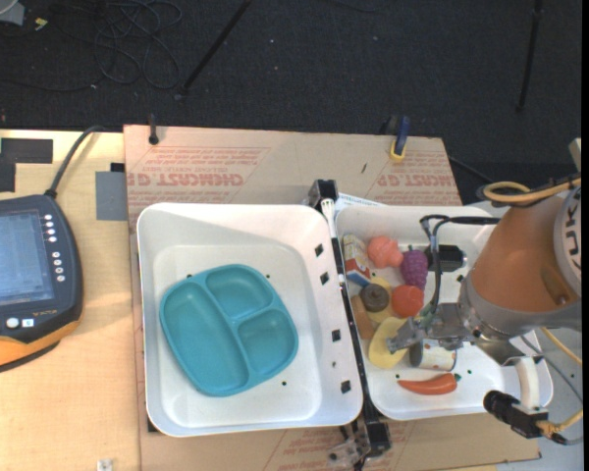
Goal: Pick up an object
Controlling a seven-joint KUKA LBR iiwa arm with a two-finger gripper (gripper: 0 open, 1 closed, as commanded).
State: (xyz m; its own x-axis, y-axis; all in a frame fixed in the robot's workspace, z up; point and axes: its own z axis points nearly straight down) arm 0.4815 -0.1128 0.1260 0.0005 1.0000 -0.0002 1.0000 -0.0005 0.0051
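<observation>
Red chili pepper [428, 385] lies at the near edge of the right bin [491, 405], just below the end effector [424, 340], which hangs low over a yellow banana-like piece [384, 346]; whether it grips anything cannot be told. Farther back sit a tomato [406, 300], a purple grape cluster [414, 266] and a pink peach [383, 252]. Left bin [177, 234] holds a teal divided plate [230, 328]. At the counter's far left rests a teach pendant [25, 268].
</observation>
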